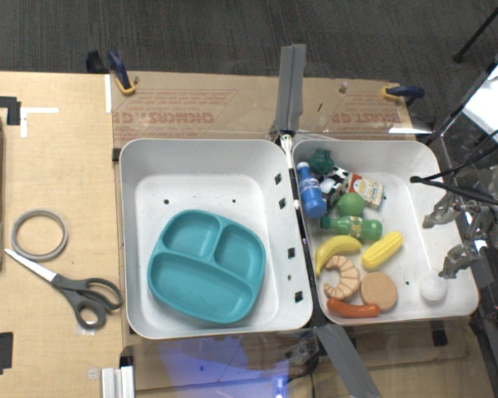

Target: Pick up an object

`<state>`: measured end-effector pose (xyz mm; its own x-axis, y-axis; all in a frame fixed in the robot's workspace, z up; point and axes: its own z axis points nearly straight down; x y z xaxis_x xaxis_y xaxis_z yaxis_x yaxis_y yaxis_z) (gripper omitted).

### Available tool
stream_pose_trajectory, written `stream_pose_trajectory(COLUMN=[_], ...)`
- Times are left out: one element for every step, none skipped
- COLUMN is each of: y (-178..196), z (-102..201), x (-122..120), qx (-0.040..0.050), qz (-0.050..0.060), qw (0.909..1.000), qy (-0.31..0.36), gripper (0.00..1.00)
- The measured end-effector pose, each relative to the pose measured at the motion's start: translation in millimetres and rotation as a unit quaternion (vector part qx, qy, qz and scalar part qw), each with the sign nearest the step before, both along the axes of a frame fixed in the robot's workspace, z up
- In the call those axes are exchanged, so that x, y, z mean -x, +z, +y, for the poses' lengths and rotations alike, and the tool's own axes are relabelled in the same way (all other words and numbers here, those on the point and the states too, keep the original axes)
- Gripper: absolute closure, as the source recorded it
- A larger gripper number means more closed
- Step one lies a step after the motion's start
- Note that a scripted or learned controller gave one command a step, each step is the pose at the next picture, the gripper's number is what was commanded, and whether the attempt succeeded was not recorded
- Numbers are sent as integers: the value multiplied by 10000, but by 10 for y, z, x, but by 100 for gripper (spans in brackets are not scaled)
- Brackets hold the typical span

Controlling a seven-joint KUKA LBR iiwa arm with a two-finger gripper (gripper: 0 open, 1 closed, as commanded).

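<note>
— Toy food fills the right bin point(415, 168), doesn't it?

— It does, crowded into that bin's left half. A blue bottle point(310, 196) lies along the divider, with a dark green piece point(322, 161) above it and a black-and-white toy point(339, 179) and a small carton point(366, 190) just beside. Lower down sit a green vegetable point(353, 226), a banana point(337, 249), a corn cob point(382, 249), a shrimp point(342, 277), a round cookie point(378, 291) and a sausage point(352, 308). A white ball point(433, 289) rests apart, near the bin's lower right corner.

— And the left bin point(137, 222)?

— It holds a teal divided plate point(206, 265), lying flat.

— Where are the jaws?

— Metal parts of the arm point(465, 222) show at the right edge, over the right bin's rim. Whether the jaws are open or closed cannot be told, and nothing is seen held between them.

— Anything on the tabletop point(58, 172)?

— A tape roll point(40, 234) and grey-handled scissors point(70, 288), left of the bins.
</note>
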<state>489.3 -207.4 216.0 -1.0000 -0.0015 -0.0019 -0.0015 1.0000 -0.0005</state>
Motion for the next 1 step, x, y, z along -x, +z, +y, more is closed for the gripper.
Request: stream_pose_trajectory(y=[-1203], z=[569], x=[-274], qx=[1], qz=[-25], qw=[9979], qy=[640], gripper=[0])
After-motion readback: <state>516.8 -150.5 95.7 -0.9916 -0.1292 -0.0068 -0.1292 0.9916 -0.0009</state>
